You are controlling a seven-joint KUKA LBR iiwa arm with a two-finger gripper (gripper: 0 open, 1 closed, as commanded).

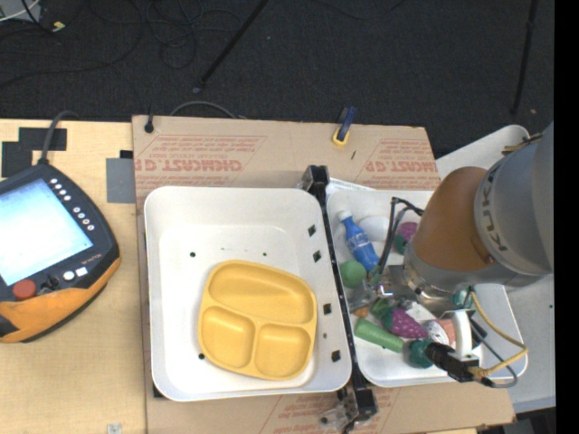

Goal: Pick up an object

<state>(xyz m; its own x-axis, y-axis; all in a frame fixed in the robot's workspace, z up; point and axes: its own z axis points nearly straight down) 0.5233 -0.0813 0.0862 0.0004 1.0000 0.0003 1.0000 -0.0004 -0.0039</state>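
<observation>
The right bin (512, 316) holds several small toys: a blue and white bottle (358, 240), a green ball (351, 272), a green cylinder (378, 334), a purple grape bunch (405, 323) and a teal piece (420, 354). My gripper (387, 289) reaches down into this pile from the right, just right of the green ball and above the grapes. The grey and orange wrist (457, 229) covers the bin's right half and hides what lies beneath it.
The left bin (172, 242) holds a yellow divided plate (258, 319). A black divider (330, 278) runs between the bins. A teach pendant (45, 242) lies on the bench at far left. Cables (493, 360) trail by the right bin's front corner.
</observation>
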